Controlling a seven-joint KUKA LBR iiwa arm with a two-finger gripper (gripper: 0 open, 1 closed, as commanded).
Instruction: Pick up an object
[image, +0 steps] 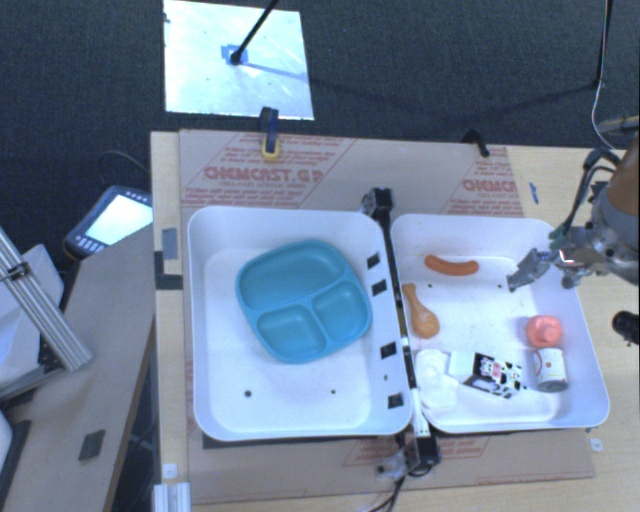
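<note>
Gripper (530, 268) hovers at the right bin's (585, 345) far right edge, finger spread hard to tell, holding nothing. Candidates lie loose for picking: hot dog (451, 265) near far edge, pink cup (544, 330) by right edge.

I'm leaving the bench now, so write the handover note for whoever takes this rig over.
Gripper: above the right bin's far right part, nothing seen between its fingers; open or shut not readable.
Right bin: sausage at the far side, orange spoon-like toy near the divider, pink-topped cup at right, cow-patterned box and a white piece at the near side.
Left bin: blue divided plate.
Done: nothing picked.
Left: grasp and lift one object.
</note>
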